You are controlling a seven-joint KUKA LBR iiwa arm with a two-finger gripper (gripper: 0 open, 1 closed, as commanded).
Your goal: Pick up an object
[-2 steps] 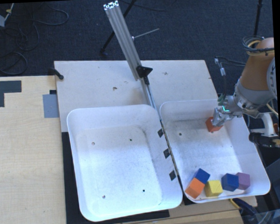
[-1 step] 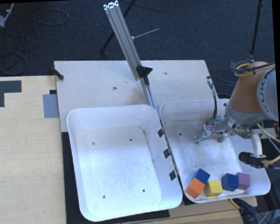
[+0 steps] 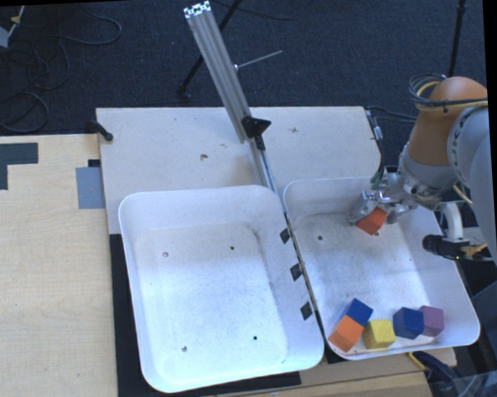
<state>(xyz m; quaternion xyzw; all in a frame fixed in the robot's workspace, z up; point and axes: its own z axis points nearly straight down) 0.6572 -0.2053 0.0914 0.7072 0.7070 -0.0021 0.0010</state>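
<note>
Gripping an orange block (image 3: 371, 222), my claw (image 3: 375, 211) hung over the far part of the right bin (image 3: 457, 307), fingers clamped on the block's upper end. Block sat tilted, lower corner pointing down toward the bin floor; whether it had cleared the floor or was touching it, I could not tell from this angle. Judged the pick as made or nearly made, pending a clean lift.

Grasp was taken well apart from the other pieces, which I read as the reason for choosing this block: nothing crowded the fingers there.

Remaining items lay clustered at the near edge of the same bin: a second orange cube (image 3: 346, 333) touching a blue cube (image 3: 359, 312), a yellow cube (image 3: 378, 334) just beside them, then a darker blue cube (image 3: 407, 322) and a purple cube (image 3: 432, 318) against the rim. None obstructed the claw.

Left bin (image 3: 142, 242) sat alongside, the two rims meeting at the middle. A slanted metal rail (image 3: 224, 77) rose from the table (image 3: 178, 147) behind the bins, clear of my wrist. A straight upward lift looked unobstructed.
</note>
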